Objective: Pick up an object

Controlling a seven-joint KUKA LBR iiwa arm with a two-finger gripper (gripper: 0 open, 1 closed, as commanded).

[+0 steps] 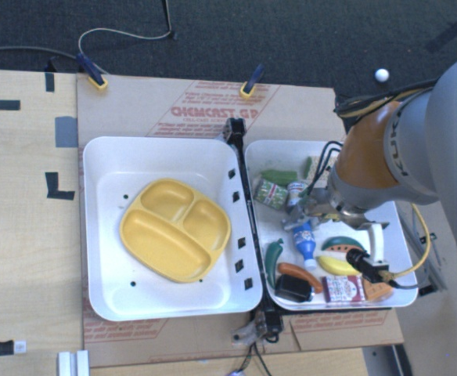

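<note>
The right bin [404, 233] holds several small objects. Among them are a green can [273, 193], a blue and white bottle [305, 246], a yellow banana [336, 264], a dark green pepper [273, 258], an orange-red piece [296, 273], a black object [293, 289] and a red and white packet [342, 290]. My gripper [302, 209] hangs low over the middle of this bin, just right of the green can and above the bottle's top. The wrist hides whatever lies directly beneath it.
The left bin [103, 210] holds a yellow divided plate [175, 229]. A black divider [242, 202] joins the two bins. The grey and orange arm [385, 159] covers the right bin's far right corner. A cable loops across the dark floor beyond the bench.
</note>
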